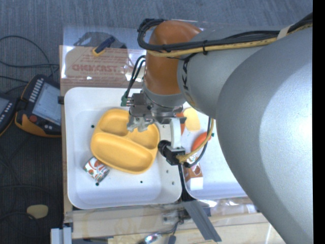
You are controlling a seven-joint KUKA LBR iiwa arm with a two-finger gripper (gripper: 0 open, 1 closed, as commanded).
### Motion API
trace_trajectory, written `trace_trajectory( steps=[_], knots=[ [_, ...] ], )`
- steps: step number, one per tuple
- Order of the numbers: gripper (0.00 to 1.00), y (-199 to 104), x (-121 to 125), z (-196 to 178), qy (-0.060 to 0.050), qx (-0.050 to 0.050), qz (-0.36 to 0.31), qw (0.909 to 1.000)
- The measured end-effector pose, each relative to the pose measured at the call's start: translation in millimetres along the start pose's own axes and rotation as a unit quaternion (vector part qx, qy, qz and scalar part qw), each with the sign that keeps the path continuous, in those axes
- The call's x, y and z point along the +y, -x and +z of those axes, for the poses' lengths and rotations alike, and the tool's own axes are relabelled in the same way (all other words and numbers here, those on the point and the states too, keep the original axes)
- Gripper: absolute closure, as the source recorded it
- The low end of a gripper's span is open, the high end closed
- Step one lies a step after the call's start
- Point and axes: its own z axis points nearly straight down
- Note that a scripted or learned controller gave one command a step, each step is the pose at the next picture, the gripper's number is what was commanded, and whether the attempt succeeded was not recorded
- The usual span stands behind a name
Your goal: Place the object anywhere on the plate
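You had the bench (122, 222) standing on grey carpet (61, 9), with a teach pendant (38, 105) and its black cables lying on the floor off the bench's left edge. Along the far edge of the bench lay a brown cardboard piece (94, 65) with red lettering, a blue and yellow item resting on it.

Two white bins sat side by side. The left bin (81, 192) carried the yellow divided plate (124, 149), set slightly toward the bin's far right quarter. A small red-and-white patterned packet (95, 169) lay in the left bin touching the plate's near left rim, not on the plate.

The arm (264, 116) came in from the right, its orange band (170, 60) above the wrist. The gripper (138, 122) stood over the plate's far right compartment, close to its rim. Whether the fingers were open or closed could not be determined from this view; nothing was seen between them.

The right bin (218, 189) held an orange item (199, 140), a pale yellow item (192, 120) and a brown-and-white carton (193, 174) near its left wall, largely covered by the arm.
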Motion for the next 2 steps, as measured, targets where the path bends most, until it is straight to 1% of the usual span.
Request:
trace_trajectory(
  steps=[1, 2],
  knots=[
    [0.00, 0.4, 0.1, 0.0, 0.000, -0.001, 0.000, 1.0000],
    [1.00, -0.2, -0.2, -8.0, -0.001, -0.001, -0.001, 1.0000]
  ],
)
